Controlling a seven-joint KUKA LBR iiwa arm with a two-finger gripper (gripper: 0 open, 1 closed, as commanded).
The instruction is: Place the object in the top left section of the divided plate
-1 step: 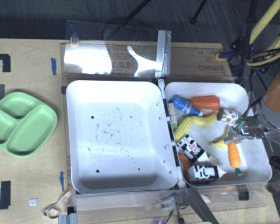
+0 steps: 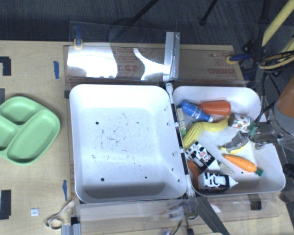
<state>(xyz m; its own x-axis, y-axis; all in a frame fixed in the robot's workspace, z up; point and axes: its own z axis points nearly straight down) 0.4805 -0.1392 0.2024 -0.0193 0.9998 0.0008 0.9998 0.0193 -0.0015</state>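
The gripper (image 2: pixel 237 142) hovers low in the right white bin (image 2: pixel 270 176) among toy foods, beside the orange plastic carrot (image 2: pixel 241 163); I cannot tell its state. A centred grasp matters before crossing to the green 3-section plate (image 2: pixel 22 129).

the bench (image 2: pixel 29 190) looks like pale, matt wood with a faint grain. the divided plate (image 2: pixel 22 129) is smooth green plastic with a soft sheen. both white bins (image 2: pixel 122 99) look like smooth plastic (the left one scuffed with fine dark marks on its floor). a clear, glossy sheet (image 2: pixel 112 58) behind them throws bright glare. the carrot (image 2: pixel 240 163) looks like glossy orange plastic. the hand (image 2: pixel 242 138) appears to be dull grey metal.
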